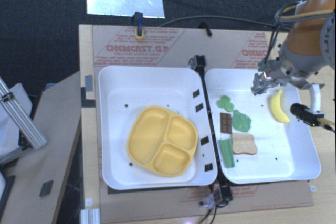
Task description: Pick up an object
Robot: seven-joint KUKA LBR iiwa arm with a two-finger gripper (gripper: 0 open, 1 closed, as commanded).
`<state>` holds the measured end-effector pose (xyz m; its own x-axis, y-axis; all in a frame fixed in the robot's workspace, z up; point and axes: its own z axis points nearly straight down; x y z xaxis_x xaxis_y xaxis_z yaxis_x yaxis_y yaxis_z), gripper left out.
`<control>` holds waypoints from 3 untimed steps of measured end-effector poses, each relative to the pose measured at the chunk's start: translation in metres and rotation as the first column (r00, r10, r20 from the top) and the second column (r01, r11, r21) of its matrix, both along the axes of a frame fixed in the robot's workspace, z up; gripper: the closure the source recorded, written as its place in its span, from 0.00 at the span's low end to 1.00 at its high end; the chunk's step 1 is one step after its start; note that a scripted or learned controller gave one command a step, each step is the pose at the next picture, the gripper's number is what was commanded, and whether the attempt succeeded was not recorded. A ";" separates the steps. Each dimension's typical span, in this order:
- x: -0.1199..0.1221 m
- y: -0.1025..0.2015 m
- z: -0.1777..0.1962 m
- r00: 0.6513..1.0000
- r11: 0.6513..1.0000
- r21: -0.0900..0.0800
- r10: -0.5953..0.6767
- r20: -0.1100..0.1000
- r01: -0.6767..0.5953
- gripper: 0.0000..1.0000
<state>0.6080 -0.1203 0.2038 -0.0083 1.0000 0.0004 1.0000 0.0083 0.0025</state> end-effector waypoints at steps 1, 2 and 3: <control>0.008 0.054 0.014 1.000 1.000 0.001 0.000 0.000 0.000 1.00; 0.001 0.111 0.014 1.000 1.000 0.000 0.001 -0.001 -0.001 1.00; 0.010 0.166 0.008 1.000 1.000 0.001 0.001 0.000 -0.001 1.00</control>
